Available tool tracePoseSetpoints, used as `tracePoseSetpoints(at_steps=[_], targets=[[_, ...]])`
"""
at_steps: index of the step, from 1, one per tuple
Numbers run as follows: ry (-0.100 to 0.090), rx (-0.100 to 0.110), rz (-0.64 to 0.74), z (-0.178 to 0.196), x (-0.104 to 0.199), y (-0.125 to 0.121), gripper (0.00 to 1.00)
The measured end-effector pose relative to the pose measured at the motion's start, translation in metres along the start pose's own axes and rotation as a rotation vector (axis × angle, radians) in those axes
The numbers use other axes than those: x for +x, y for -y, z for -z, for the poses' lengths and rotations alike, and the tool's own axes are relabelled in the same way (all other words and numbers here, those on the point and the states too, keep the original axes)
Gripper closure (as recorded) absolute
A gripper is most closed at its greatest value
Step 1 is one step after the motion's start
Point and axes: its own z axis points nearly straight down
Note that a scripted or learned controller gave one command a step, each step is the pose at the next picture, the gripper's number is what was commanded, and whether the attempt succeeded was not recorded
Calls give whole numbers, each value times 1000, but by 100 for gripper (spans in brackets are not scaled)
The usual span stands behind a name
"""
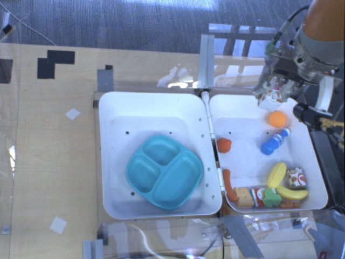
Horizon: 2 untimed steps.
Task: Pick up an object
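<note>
You see the gripper (276, 93) at the right bin's (242, 144) far edge, gripping a small white packet (274, 96); the blue plate (164, 170) lies in the left bin (116, 144).

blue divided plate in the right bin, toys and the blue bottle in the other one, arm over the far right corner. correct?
Not quite. The camera view shows the blue divided plate in the left bin; the toys and the blue bottle lie in the right bin. The arm is over the far right corner, as you say.

The divided plate (164, 171) lies in the left bin (116, 144). In the right bin (242, 117), the ball (277, 118) sits behind the bottle (274, 142).
</note>
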Motion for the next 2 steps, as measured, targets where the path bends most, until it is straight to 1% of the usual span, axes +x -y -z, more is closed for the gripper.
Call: tracePoseSetpoints(at_steps=[1,2], targets=[[0,1,-269,94,43,21,100],[3,7,-362,-82,153,62,100]])
